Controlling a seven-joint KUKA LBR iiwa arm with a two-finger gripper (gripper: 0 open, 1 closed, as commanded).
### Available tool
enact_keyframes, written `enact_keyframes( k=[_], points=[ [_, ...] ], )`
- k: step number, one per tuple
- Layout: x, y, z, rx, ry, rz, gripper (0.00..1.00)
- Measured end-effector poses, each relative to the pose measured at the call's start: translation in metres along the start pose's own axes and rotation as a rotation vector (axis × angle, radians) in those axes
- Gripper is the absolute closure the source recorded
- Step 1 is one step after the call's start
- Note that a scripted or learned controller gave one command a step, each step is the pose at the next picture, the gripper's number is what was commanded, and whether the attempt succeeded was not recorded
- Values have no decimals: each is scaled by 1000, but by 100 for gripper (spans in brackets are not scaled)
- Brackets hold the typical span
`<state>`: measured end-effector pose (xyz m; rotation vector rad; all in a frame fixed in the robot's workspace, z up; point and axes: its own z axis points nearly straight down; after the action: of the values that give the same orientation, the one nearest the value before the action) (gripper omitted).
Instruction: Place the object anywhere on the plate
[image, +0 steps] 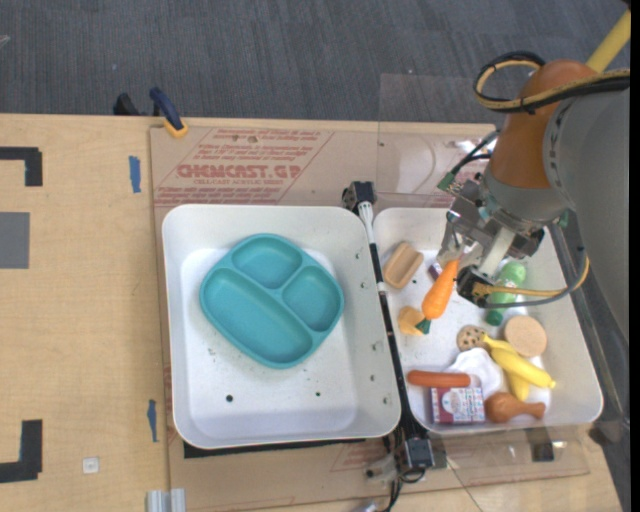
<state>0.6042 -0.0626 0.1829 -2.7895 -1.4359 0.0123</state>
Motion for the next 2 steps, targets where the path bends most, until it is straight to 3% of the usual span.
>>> enact_keyframes(
  k=[1, 2],
  points=[
    [51, -74, -3, -16, -4, 261, 100],
    [96, -145, -13, 5, 1, 256, 100]
  ],
)
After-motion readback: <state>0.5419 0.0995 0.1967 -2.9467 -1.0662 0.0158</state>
